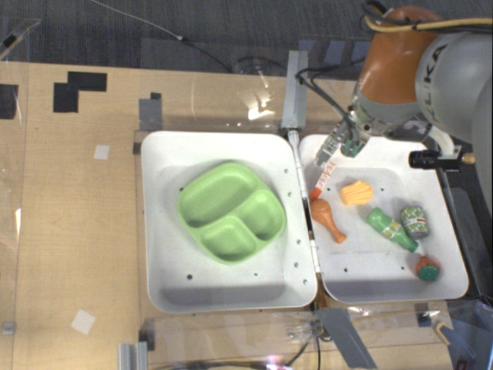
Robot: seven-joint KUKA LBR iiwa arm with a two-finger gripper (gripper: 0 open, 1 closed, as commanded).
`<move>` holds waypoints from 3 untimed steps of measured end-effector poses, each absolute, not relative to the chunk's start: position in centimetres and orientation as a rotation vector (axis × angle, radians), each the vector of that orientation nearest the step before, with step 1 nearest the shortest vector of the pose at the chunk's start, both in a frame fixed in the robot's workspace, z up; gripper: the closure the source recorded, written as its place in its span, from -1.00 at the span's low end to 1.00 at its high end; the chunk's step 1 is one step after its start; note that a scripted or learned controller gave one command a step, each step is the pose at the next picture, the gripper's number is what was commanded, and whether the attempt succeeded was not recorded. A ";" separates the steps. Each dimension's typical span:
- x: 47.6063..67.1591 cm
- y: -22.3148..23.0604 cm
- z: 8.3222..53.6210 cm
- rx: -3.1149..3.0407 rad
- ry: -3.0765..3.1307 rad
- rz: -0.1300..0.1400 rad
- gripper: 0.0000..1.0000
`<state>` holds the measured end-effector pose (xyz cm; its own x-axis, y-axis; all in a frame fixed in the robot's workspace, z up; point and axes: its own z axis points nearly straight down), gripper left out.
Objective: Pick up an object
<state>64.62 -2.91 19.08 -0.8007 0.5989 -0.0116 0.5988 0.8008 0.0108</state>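
Note:
My gripper (339,151) hangs over the upper left corner of the right bin (454,284), below the orange band of the arm. Just under it lies a slim red and white piece (323,177) against the bin's left wall. Further down are an orange drumstick (327,220), a yellow-orange block (356,194), a green bottle (389,230), a small green can (414,220) and a red and green berry-like toy (427,268). I see nothing held in the gripper.
The left bin (162,284) holds a light green divided plate (231,210). A raised divider (304,230) separates the two bins. A metal post (291,91) stands behind them, and a black fitting (431,159) sits at the right bin's far right rim.

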 end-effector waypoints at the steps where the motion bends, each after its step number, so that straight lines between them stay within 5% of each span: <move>1: 59.5 -0.6 18.6 1.468 2.773 0.004 1.00; 2: 56.3 2.3 18.5 2.078 2.355 0.003 1.00; 3: 50.1 7.0 21.8 2.461 1.954 0.004 1.00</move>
